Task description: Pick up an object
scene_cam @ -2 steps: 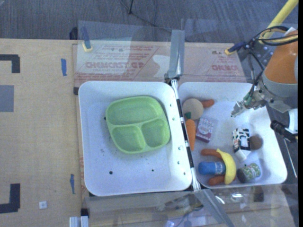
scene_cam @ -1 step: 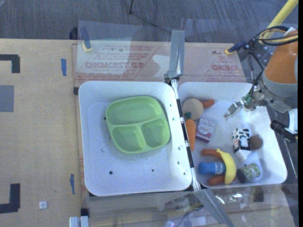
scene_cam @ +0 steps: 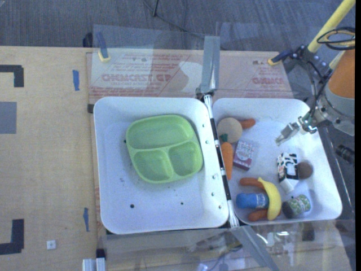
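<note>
We note the black-and-white cow-patterned toy (scene_cam: 287,166) lying in the right white bin (scene_cam: 333,208), touching a small brown ball (scene_cam: 304,169), below and slightly left of the gripper (scene_cam: 293,130). The gripper hovers over bare bin floor near the right rim, nothing between its fingers; how far they part we cannot tell at this size. The arm is cut off at the right edge. Further left lies an orange carrot (scene_cam: 227,157).
</note>
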### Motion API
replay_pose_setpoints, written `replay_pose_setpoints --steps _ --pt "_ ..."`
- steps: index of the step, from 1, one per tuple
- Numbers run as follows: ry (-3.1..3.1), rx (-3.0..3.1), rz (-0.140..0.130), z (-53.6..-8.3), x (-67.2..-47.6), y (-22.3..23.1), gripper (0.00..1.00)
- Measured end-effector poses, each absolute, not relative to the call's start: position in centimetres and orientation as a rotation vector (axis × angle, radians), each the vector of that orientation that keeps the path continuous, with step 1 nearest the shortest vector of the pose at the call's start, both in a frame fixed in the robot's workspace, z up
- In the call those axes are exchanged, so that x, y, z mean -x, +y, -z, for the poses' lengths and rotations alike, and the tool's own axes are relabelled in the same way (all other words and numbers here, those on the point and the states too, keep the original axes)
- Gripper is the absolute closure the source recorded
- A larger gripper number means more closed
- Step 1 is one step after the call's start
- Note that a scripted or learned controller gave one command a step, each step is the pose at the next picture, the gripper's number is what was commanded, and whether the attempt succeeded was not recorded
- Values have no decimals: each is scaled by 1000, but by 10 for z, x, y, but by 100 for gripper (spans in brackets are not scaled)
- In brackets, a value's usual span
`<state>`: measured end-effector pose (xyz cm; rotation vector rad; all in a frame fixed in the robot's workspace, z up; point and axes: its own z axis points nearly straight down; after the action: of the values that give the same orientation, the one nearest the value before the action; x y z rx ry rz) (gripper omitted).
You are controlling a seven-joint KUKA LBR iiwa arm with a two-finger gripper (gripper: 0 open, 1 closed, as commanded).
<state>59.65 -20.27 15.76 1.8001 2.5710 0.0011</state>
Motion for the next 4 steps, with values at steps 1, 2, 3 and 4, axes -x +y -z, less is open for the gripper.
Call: replay_pose_setpoints --steps 1,2,3,4 --pt "2542 -1838 -10 -95 -541 -219 0" --pt "2556 -1816 -6 -87 -550 -160 0" --pt "2549 -1816 -9 -99 -551 -161 100" --pt "2575 -1795 -2 -194 -602 -112 100"
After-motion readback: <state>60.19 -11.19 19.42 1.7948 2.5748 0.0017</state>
